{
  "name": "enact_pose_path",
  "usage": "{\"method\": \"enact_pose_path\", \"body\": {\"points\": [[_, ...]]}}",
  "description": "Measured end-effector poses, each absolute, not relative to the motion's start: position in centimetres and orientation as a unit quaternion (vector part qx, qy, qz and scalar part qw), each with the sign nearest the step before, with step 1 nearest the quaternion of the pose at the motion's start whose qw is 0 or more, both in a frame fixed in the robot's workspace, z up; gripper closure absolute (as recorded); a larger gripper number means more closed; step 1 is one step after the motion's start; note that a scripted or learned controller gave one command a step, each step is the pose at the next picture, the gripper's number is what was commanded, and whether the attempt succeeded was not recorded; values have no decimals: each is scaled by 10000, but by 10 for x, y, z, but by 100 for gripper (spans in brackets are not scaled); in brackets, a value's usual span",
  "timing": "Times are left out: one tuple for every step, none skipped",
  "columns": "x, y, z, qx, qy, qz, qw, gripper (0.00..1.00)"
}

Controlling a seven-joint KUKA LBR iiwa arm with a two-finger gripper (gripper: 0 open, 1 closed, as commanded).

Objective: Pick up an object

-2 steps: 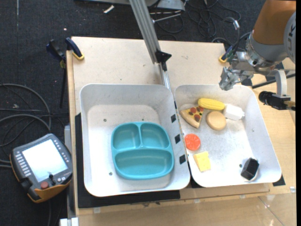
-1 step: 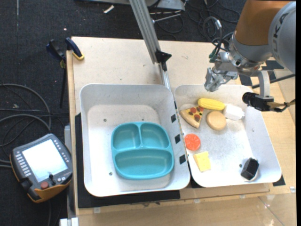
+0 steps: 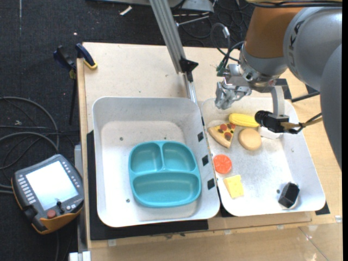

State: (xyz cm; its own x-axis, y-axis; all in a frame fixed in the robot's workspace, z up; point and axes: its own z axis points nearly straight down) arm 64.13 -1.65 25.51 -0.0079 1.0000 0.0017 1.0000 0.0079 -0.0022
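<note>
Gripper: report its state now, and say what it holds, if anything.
Gripper: above the far end of the right bin, near the banana; nothing visible between its fingers; open or closed cannot be told.

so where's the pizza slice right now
The pizza slice lies at the left edge of the right bin, just below the banana and above the orange slice.

tray (image 3: 163, 174) in left bin (image 3: 109, 118)

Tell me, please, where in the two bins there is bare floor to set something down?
Left bin: bare floor rings the blue tray, widest behind it. Right bin: a free patch between the cheese and the black block. Crowded at the back, where gripper, banana, pizza slice and cookie cluster.
</note>
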Motion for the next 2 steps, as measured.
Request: {"method": "enact_pose_path", "body": {"points": [[638,33,259,-7042,-7100,-4,4,100],[646,81,252,-7043,-7099,-6,2,100]]}}
